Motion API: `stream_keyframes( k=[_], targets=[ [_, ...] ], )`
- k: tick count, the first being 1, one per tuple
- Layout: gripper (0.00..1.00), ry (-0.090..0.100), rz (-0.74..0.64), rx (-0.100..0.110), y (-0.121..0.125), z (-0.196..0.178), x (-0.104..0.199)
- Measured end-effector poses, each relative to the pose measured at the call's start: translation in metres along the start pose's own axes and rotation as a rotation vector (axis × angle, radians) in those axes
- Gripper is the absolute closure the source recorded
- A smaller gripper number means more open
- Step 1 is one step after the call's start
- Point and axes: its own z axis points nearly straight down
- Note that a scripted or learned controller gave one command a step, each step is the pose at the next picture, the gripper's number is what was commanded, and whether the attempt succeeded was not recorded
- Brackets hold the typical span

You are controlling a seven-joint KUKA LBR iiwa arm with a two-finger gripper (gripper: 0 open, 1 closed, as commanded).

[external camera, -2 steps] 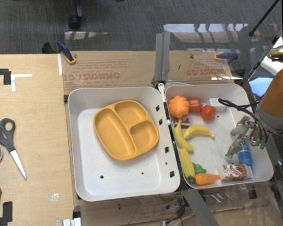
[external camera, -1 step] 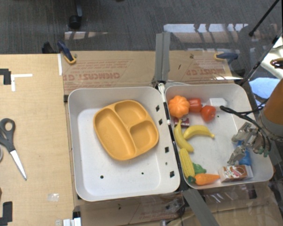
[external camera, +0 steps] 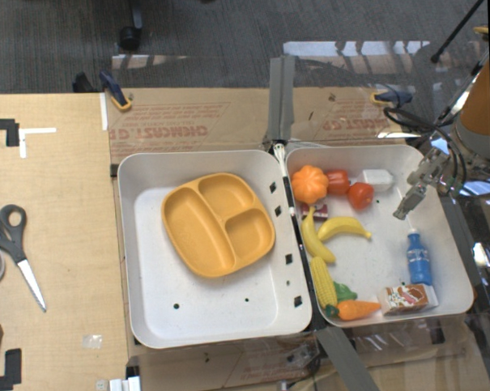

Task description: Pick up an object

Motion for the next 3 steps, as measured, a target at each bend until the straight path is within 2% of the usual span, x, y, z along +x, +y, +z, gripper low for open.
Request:
stream_keyframes(
  k=[1,2,3],
  targets=[
    [0.00,0.002,-0.113,0.000,-0.028,0.070,0.037],
    [1.00,-0.002,-0.115,-0.001,-0.027,0.059,0.035],
    [1.00,0.004,-0.351,-0.001,-0.027,0.073,0.075]
  ],
)
